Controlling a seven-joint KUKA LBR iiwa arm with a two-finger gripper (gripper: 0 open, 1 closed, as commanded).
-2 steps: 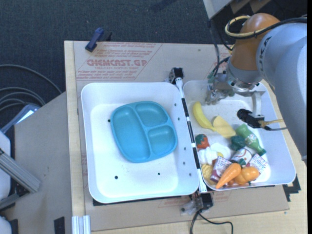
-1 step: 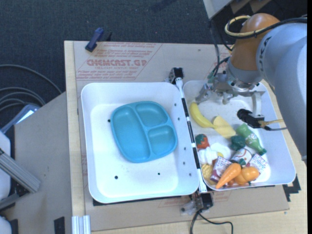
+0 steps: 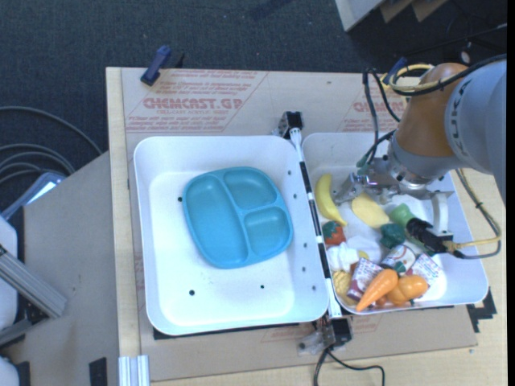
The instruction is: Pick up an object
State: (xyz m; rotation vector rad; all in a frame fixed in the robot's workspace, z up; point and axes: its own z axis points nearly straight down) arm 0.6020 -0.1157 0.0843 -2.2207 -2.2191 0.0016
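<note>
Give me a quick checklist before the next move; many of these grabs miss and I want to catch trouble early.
1. Arm over the right bin, where the items lie: ok.
2. Pincer low among the items, near the banana and the yellow lemon-like piece: ok.
3. Item seen between the pincer's tips: cannot tell.
4. Items well apart for a clean grab: not ok; the carrot and packets lie heaped together.
5. Blue tray in the left bin, away from the arm: ok.
</note>
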